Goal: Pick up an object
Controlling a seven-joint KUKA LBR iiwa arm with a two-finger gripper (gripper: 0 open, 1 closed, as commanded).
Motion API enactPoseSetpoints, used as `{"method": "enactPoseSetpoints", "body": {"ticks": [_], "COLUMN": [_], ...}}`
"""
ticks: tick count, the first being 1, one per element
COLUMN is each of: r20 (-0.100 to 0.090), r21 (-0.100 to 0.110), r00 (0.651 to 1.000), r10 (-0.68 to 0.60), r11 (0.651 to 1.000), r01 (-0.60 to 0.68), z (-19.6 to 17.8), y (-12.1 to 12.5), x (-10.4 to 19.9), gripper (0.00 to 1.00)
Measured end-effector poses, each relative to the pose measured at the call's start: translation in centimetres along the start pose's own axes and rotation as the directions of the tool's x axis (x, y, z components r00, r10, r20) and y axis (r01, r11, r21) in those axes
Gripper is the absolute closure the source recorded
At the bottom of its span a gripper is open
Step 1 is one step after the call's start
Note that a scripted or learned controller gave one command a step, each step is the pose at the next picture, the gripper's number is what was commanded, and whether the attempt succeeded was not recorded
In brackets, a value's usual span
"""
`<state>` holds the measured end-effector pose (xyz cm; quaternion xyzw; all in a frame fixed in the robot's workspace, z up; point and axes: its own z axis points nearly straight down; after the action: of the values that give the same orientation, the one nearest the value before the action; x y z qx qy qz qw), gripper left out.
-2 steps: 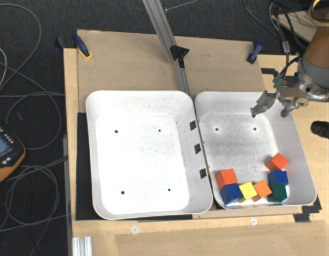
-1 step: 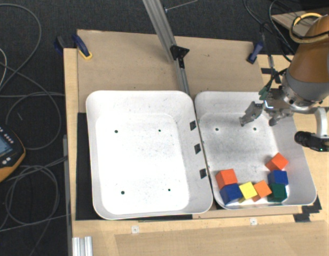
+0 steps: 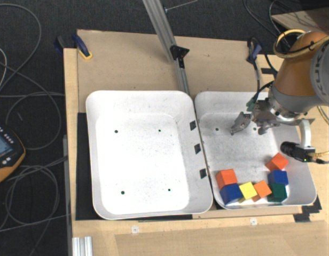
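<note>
Two shallow white bins sit side by side on the bench (image 3: 154,239), and the arm (image 3: 300,79) reaches over the right bin (image 3: 223,111) from the right, its upper part cut off by the picture's edge. The wrist hides part of that bin's far right wall, and the gripper (image 3: 249,126) is small and grey against the white floor — two fingers seem to spread downward, one toward the left and one toward the right, so the jaws look apart, with nothing between them. A black fitting (image 3: 295,151) hangs off the arm just above the blocks.

All the blocks lie in the near right corner of the right bin, well apart from the jaws and nearer the camera than they are. An orange block (image 3: 226,177) stands at the left of the cluster; just in front of it is a blue block (image 3: 231,194), touching a yellow block (image 3: 248,190). Beside the yellow one lies a second orange piece (image 3: 263,189), then a green block (image 3: 278,196) partly tucked under a second blue block (image 3: 279,178). A third orange block (image 3: 277,161) lies farthest back, tilted, nearest the black fitting. Where exactly these pieces touch is hard to tell — they crowd and overlap.

The left bin (image 3: 100,105) shows a speckled floor with four dark dots.
</note>
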<state>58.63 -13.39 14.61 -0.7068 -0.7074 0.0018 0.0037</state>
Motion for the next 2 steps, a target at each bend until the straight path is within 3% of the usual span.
{"method": "enactPoseSetpoints", "body": {"ticks": [1,2], "r20": [0.002,0.004], "r21": [-0.010,-0.014], "r00": [1.000,1.000], "r10": [0.001,0.000], "r11": [1.000,1.000], "r01": [-0.001,0.001], "z": [-1.5,-5.9], "y": [0.2,0.4], "x": [-0.1,0.2], "gripper": [1.00,1.00]}}
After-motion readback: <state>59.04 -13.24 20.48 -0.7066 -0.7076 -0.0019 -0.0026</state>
